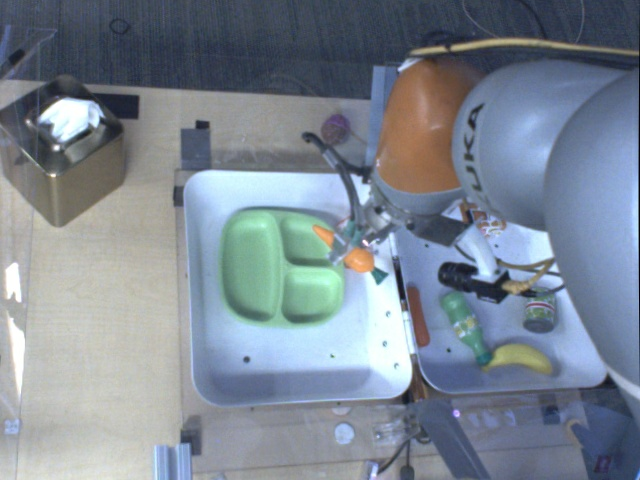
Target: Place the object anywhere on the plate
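A green divided plate (pixel 270 268) lies in the left white bin (pixel 300 378). Over the plate's right rim my gripper (pixel 348 242) is shut on a small orange carrot (pixel 357 260). The carrot sticks out on both sides of the fingers, with its tip toward the plate and a dark green end toward the wall between the bins. The grey arm with its orange band reaches in from the right and hides the upper part of the right bin.
The right bin (pixel 570 373) holds a green bottle (pixel 466 328), a banana (pixel 520 360), a small can (pixel 540 313) and a reddish stick (pixel 417 316) along its left wall. A brown box (pixel 65 163) stands at the far left of the bench.
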You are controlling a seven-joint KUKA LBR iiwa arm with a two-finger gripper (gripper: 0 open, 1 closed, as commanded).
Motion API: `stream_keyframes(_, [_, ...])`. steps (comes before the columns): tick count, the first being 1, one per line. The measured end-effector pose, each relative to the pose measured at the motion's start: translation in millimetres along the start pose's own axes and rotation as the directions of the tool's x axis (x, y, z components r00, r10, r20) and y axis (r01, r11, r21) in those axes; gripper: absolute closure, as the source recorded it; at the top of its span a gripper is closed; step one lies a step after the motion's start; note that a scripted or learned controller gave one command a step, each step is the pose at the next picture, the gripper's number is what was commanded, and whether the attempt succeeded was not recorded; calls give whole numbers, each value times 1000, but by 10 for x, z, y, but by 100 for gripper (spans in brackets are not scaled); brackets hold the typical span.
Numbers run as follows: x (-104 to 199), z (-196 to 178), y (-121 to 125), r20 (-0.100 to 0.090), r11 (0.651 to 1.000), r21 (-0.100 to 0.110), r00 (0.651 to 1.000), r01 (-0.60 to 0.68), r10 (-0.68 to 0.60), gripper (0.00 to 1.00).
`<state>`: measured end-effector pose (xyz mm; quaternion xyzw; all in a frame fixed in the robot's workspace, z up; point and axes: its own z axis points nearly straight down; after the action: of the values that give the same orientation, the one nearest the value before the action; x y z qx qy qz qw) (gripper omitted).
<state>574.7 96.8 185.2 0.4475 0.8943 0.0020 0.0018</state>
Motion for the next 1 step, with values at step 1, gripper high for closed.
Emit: stream_keyframes(1, [257,482,548,0,999,1,999,44,-44,100])
